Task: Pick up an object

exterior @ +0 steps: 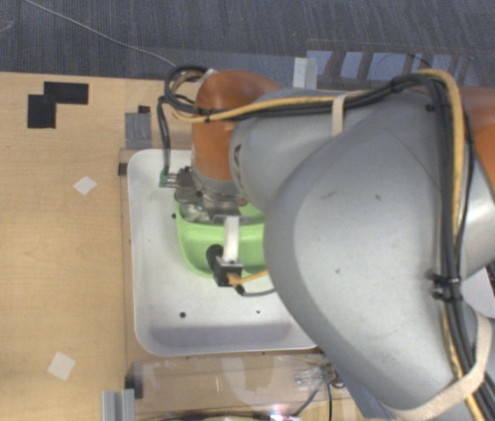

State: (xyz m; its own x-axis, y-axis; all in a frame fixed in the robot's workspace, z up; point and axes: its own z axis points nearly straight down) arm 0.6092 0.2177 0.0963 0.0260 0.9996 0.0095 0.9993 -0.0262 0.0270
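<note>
Hand [217,210] low over green object [193,253] in bin [155,318]; grip hidden, cannot tell. Object looks unlifted, so grasp and raise remain.

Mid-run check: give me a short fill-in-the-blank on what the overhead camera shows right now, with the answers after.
1. The object beneath the arm is ____ in colour.
2. That object lies inside a shallow ____ bin.
3. The band above the wrist is ____.

Missing words: green; white; orange.
</note>
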